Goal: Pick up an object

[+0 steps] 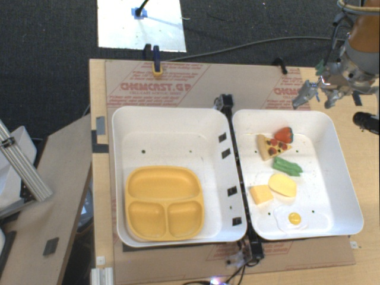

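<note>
Grey gripper (317, 96) above right bin's (344, 177) far rim | fingers spread, nothing between | toy food (284, 185) in bin

Arm (363, 34) cut off by the right and top edges; upper links out of frame. End effector (316, 95) blurred, finger state unreadable. Red item (284, 134) in right bin (341, 177) partly tucked behind the pizza slice (270, 147). Metal frame (21, 165) clipped at left edge.
</note>
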